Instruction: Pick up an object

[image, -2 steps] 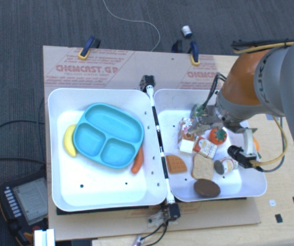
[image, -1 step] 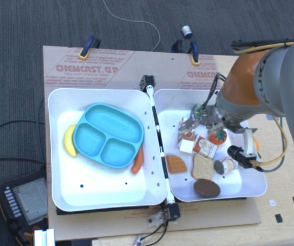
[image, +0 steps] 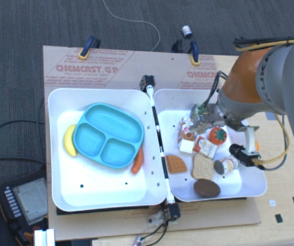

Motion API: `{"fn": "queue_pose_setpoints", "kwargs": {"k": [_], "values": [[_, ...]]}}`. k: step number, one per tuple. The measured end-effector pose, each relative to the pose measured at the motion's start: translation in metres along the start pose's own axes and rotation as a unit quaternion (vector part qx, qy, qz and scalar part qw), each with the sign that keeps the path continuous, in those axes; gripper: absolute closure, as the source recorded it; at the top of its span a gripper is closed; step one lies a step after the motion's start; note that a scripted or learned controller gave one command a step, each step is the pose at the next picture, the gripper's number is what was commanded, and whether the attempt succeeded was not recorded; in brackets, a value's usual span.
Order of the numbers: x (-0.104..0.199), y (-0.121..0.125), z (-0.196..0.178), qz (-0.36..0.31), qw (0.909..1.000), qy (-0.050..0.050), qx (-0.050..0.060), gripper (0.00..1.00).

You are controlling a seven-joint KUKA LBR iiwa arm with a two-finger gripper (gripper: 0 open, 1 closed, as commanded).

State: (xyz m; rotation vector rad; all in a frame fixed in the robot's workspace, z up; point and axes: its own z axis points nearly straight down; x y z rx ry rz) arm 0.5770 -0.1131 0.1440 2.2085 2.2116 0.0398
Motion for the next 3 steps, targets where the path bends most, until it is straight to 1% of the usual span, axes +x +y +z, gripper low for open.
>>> {"fn": "queue_pose_setpoints", "kwargs": {"k": [1, 2, 3], "values": [[0.0, 0.0, 0.0, 0.0, 1.0, 0.0, 0.0, 0.0], [0.01, -0.037, 0.05, 0.001, 1.0, -0.009, 0.001, 0.0], [0.015, -0.035, 0.039, -0.001, 1.0, -0.005, 0.001, 1.0]]}}
